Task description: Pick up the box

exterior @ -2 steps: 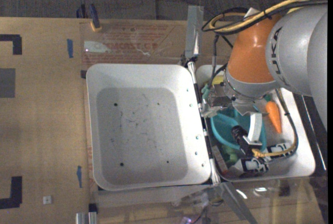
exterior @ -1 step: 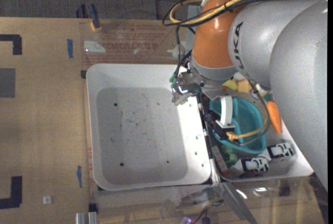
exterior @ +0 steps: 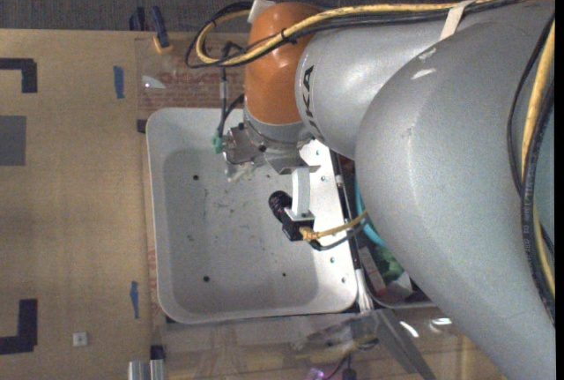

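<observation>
Looks like a robotics lab: big grey arm (exterior: pixel 414 96) with loose yellow cables (exterior: pixel 352 12), white bin (exterior: pixel 167 219) on a plywood bench (exterior: pixel 70 193) marked with tape (exterior: pixel 119 80).

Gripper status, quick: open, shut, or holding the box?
Gripper: cannot be told; it hangs over the white bin, hidden under the wrist.

arm (exterior: pixel 423 105) from right | over bin (exterior: pixel 176 281) | bin on bench (exterior: pixel 70 193)
</observation>
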Action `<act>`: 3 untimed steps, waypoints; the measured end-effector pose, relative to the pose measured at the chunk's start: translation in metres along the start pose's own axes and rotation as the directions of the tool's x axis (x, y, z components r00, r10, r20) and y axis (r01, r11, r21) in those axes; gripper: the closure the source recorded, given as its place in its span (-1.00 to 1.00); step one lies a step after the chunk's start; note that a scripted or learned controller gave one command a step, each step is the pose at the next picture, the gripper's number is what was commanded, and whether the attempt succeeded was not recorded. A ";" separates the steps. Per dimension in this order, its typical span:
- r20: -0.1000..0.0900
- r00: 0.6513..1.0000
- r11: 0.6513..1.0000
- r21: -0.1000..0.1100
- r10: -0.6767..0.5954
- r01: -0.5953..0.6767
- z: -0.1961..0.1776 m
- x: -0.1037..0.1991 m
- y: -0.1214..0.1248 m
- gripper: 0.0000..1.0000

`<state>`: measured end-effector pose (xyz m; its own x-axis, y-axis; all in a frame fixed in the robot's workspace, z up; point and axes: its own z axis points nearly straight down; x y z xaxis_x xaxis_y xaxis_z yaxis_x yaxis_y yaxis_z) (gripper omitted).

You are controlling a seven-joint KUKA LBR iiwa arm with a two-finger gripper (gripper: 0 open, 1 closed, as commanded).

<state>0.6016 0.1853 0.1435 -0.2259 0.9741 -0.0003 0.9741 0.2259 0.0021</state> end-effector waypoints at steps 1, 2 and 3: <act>0.000 1.000 1.000 0.001 -0.015 0.015 -0.180 0.020 -0.052 1.00; 0.001 0.972 0.972 0.000 0.235 -0.235 -0.291 0.027 -0.010 1.00; 0.001 0.973 0.973 -0.002 0.230 -0.230 -0.301 0.029 -0.010 1.00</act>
<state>0.5852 0.2112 0.4441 0.0041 1.0000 -0.0010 1.0000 -0.0040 0.0039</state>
